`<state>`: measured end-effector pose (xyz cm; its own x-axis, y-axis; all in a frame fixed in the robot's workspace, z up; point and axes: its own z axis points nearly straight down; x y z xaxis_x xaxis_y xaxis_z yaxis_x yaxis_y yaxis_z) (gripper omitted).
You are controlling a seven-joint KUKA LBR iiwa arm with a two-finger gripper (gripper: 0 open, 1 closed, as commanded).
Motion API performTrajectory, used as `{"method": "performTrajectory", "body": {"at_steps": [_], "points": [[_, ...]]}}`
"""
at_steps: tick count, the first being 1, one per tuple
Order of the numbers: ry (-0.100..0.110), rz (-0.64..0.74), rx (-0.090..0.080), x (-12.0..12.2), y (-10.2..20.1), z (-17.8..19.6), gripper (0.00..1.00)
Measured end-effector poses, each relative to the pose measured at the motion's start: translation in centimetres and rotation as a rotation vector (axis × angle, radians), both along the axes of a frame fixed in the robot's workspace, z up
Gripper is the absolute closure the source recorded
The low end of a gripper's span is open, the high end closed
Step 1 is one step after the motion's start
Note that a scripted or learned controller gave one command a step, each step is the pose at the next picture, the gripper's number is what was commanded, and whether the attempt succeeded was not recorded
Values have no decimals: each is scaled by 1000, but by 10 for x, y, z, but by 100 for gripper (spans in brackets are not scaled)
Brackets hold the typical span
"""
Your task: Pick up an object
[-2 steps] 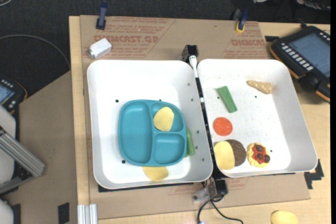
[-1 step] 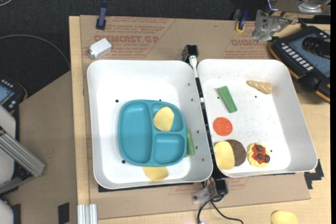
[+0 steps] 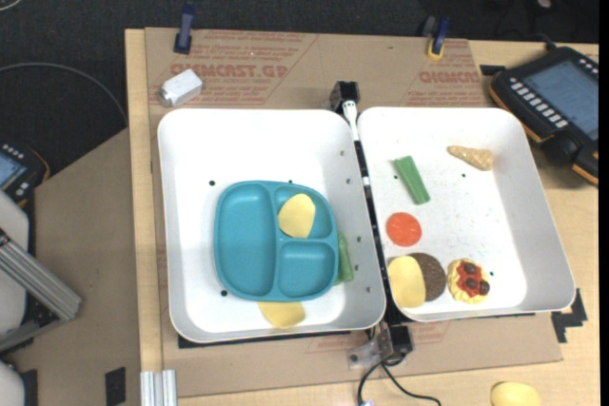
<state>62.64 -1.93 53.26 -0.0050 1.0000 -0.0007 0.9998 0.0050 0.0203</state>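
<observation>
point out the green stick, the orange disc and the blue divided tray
green stick (image 3: 412,180), camera view, middle of its length
orange disc (image 3: 403,228), camera view, centre of its top face
blue divided tray (image 3: 245,242), camera view, floor of its long left compartment

Two white bins (image 3: 181,204) are being observed on a tan bench (image 3: 143,299). A teal divided plate (image 3: 271,242) is being noted, bearing a yellow piece (image 3: 297,216). A green stick (image 3: 412,179), an orange-red disc (image 3: 404,228), a beige wedge (image 3: 472,157) and a yellow piece dotted red (image 3: 468,280) are being recorded.
</observation>
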Motion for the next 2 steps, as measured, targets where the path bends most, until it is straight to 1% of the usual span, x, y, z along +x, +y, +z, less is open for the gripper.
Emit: {"method": "performTrajectory", "body": {"at_steps": [1, 2], "points": [[29, -8, 1, -30, -12, -88, 100], [5, 3, 2, 20, 62, 8, 100]]}}
